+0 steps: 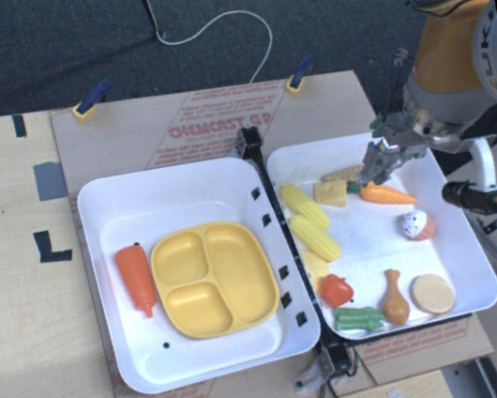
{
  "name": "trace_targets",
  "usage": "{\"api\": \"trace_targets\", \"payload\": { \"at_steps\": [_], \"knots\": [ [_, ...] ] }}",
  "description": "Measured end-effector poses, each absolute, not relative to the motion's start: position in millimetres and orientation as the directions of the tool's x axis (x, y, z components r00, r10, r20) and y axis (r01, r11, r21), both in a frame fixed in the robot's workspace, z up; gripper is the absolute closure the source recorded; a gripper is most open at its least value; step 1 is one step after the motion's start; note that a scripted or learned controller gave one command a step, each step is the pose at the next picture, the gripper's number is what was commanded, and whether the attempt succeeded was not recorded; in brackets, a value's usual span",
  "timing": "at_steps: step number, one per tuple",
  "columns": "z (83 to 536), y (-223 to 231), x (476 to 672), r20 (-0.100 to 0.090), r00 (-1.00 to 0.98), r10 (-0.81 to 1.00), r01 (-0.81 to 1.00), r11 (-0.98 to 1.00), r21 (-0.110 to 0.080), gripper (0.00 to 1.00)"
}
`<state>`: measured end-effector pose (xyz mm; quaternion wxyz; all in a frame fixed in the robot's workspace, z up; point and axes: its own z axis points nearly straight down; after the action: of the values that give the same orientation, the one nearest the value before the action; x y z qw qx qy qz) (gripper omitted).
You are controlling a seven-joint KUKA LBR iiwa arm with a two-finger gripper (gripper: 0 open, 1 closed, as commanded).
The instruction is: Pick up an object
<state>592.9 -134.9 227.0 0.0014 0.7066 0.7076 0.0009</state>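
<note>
My gripper hangs over the far part of the right bin, just above the leafy end of an orange carrot. A tan wedge and a thin tan piece lie just left of it. Nothing shows held in the gripper. Further objects in this bin are two yellow corn cobs, a white and red ball, a red pepper, a green piece, a brown drumstick and a round tan bun.
The left bin holds a yellow divided plate and an orange-red sausage beside it. A black ridge separates the bins. The arm's grey and orange body rises at the right.
</note>
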Motion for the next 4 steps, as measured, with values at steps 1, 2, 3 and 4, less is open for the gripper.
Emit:
{"api": "trace_targets", "payload": {
  "at_steps": [1,2,3,4],
  "knots": [
    [232.3,-76.3,612.3,0.002,-0.008,1.000,1.000,0.008,0.000,1.00],
    [238.0,-20.8,619.3,0.002,-0.008,1.000,1.000,0.008,-0.001,1.00],
    [221.6,26.5,624.8,0.001,-0.006,1.000,1.000,0.006,-0.003,1.00],
    [217.8,44.1,638.8,0.000,-0.003,1.000,1.000,0.003,-0.001,1.00]
  ]
}}
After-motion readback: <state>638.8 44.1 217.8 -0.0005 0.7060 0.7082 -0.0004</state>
